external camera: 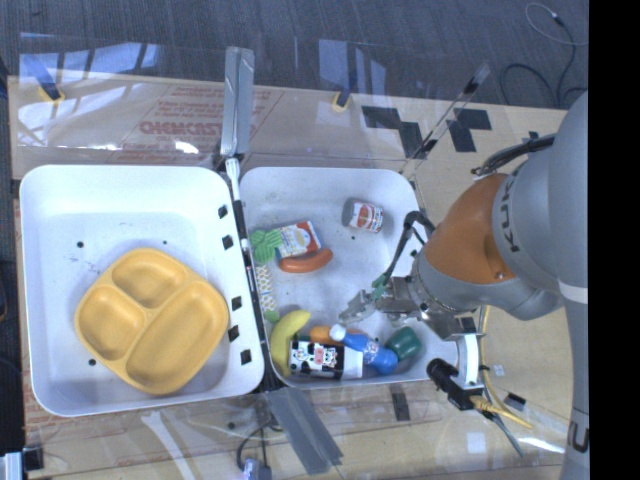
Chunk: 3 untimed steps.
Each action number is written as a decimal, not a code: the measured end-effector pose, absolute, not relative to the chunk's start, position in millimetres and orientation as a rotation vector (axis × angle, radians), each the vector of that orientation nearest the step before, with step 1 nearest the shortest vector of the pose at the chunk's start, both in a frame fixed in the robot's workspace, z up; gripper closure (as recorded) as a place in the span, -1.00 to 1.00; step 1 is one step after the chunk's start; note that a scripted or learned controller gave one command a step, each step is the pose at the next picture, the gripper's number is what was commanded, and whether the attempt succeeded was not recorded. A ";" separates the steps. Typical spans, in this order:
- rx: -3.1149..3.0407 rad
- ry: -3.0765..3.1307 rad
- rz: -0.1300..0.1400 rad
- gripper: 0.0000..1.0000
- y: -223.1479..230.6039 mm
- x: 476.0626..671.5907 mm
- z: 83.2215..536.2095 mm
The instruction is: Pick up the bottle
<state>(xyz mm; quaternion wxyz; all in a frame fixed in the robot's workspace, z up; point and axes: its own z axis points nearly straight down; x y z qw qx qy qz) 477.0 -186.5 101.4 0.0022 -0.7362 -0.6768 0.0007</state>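
- The bottle (330,359) lies on its side against the near wall of the right bin (300,183), its black-and-white label up, wedged between a banana (288,330) and a blue toy (375,356); that crowding leaves little room for the jaws.
- The gripper (362,306) hangs low over the right bin, just above and beside the bottle. Whether the jaws are open or closed, I cannot tell; nothing shows between them.
- A yellow divided plate (150,318) lies in the left bin (60,208), well apart from the work.
- A can (364,216), a sausage (304,260) and a green packet (285,239) sit farther back.
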 end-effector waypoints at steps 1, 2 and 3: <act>-2.303 -2.128 0.003 1.00 -186.0 477.4 110.8; -2.303 -2.129 0.004 -1.00 -186.0 477.4 110.8; -2.121 -2.316 -0.001 -1.00 -182.1 477.5 92.2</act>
